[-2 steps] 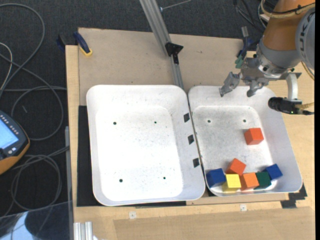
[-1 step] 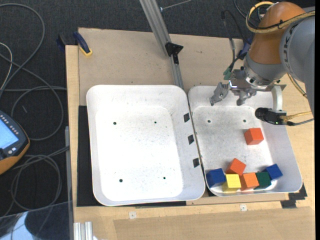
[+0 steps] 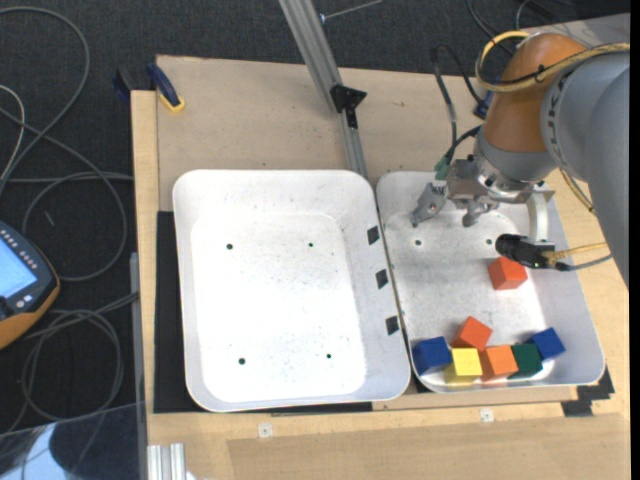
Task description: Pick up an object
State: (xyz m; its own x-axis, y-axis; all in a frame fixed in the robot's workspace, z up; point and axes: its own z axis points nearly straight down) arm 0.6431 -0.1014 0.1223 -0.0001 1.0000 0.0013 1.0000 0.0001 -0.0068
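My gripper (image 3: pixel 447 209) hangs over the back part of the right bin (image 3: pixel 440 288), its two grey fingers spread apart with nothing between them. An orange block (image 3: pixel 507 273) lies alone a little to the right and nearer the front. Along the bin's front edge sits a cluster: a blue block (image 3: pixel 431 353), a yellow block (image 3: pixel 466 363), an orange block (image 3: pixel 476 332) just behind, another orange block (image 3: pixel 497 361), a green block (image 3: pixel 526 357) and a second blue block (image 3: pixel 547 343). None of them touches the gripper.
The left bin (image 3: pixel 200 268) lies beside the right one, with black clips (image 3: pixel 381 278) along the shared edge. A slanted metal rail (image 3: pixel 320 63) crosses the bench behind the bins. Cables and a handheld pendant (image 3: pixel 20 278) lie on the floor at left.
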